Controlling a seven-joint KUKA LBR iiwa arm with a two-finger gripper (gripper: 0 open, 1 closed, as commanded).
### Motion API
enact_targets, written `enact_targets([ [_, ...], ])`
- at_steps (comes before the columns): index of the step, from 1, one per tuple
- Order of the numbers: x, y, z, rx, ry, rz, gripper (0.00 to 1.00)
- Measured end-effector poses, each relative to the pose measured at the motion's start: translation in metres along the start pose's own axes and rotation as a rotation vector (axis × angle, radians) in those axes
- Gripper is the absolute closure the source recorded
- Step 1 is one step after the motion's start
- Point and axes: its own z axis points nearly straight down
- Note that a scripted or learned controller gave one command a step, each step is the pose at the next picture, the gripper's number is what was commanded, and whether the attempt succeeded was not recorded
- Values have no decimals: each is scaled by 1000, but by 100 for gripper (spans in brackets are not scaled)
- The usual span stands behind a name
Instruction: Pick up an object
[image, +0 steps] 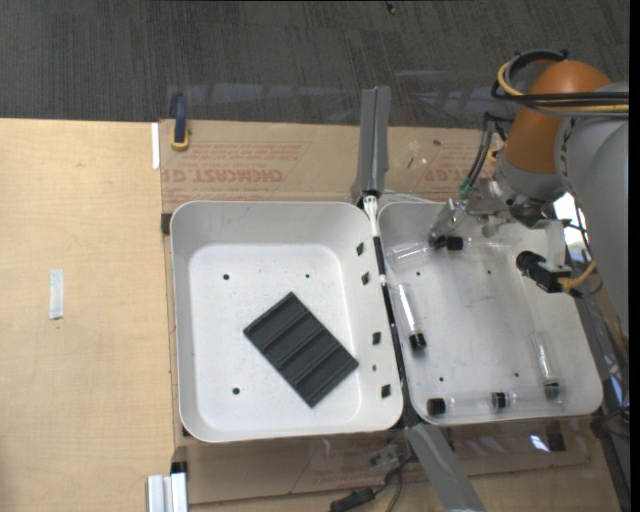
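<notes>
A dark grey ribbed rectangular slab (300, 348) lies flat and turned diagonally in the left bin (200, 230), a little below its middle. In the right bin (590, 385), a thin clear tube with a black tip (410, 322) lies near the left wall. Another clear tube (545, 365) lies near the bin's lower right corner. My gripper (447, 236) hangs over the upper left part of the right bin, below the orange-banded wrist (545, 120). It is far from the slab, and nothing shows between its tips.
A grey divider post (373, 140) rises between the bins at the back. Cardboard (260, 165) lies behind the bins, with a wooden bench top (80, 300) to the left. Small black clips (437, 407) sit along the right bin's front edge.
</notes>
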Motion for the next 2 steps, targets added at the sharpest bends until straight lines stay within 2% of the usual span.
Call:
enact_targets([
  [1,4,-15,-1,-3,-6,-14,0],
  [2,-6,-89,-2,38,11,-12,0],
])
